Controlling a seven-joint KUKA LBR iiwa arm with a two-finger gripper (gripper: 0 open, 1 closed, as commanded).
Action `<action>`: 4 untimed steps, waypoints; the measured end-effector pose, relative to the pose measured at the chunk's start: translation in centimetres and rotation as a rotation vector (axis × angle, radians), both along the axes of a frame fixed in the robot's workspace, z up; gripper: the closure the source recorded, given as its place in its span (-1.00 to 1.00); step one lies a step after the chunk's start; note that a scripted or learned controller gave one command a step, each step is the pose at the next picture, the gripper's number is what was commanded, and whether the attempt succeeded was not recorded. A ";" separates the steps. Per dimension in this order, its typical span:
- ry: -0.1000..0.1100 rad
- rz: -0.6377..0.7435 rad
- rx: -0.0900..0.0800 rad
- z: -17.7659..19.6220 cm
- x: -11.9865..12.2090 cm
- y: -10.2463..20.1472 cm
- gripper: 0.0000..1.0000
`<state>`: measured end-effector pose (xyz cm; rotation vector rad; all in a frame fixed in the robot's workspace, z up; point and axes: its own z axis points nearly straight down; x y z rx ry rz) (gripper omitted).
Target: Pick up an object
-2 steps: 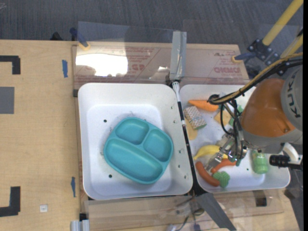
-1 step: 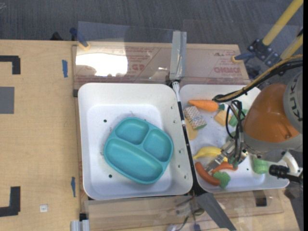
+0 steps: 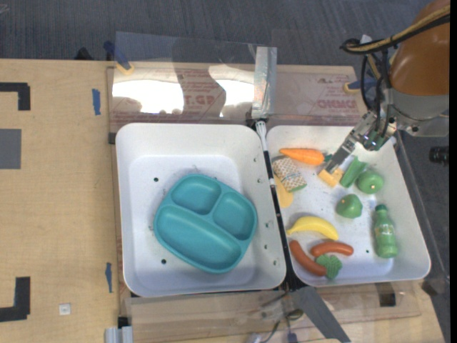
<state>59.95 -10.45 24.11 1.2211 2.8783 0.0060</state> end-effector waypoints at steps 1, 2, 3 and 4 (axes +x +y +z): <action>0.025 -0.046 0.003 -10.7 3.6 -0.1 -1.00; 0.009 -0.065 0.001 -15.3 5.6 -2.8 -1.00; -0.002 -0.061 -0.004 -13.9 5.9 -2.7 1.00; 0.001 -0.166 0.006 -5.0 6.6 4.8 1.00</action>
